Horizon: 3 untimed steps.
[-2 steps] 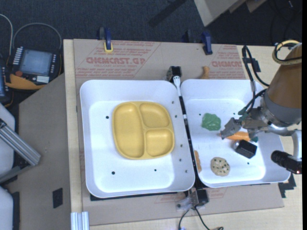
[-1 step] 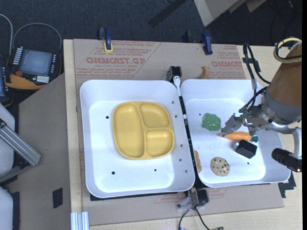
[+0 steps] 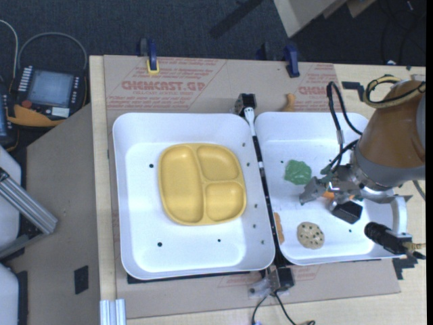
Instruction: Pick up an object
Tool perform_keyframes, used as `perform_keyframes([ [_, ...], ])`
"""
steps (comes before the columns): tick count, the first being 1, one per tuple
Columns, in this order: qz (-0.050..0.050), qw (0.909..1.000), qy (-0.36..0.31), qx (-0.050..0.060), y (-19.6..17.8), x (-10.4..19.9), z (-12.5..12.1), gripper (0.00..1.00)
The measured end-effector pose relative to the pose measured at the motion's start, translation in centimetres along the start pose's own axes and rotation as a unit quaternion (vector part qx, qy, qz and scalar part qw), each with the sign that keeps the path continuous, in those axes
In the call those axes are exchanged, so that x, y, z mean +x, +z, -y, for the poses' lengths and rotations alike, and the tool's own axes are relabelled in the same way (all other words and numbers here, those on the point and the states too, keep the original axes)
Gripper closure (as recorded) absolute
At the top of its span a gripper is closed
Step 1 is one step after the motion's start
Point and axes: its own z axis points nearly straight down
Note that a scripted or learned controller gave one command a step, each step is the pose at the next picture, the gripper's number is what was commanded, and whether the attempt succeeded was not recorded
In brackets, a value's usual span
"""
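Green lump (image 3: 297,172), maybe a lettuce toy, lies in the right bin (image 3: 270,131), up-left of my gripper (image 3: 323,193). Cookie (image 3: 310,235) sits below-left of it, nearer the front wall. Yellow divided tray (image 3: 201,183) rests in the left bin (image 3: 128,202). Gripper hangs low between both; I cannot tell its state, nothing visibly held.

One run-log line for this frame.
gripper: low in right bin | beside green object | cookie untouched | yellow tray in left bin
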Motion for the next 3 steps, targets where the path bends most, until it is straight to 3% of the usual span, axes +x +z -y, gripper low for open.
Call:
perform_keyframes([
  [1,0.000,1.0000,0.000,0.000,6.4,0.2,0.1,0.00],
  [2,0.000,1.0000,0.000,-0.002,6.4,0.3,0.2,0.00],
  [3,0.001,1.0000,0.000,-0.004,5.3,0.3,0.1,1.00],
])
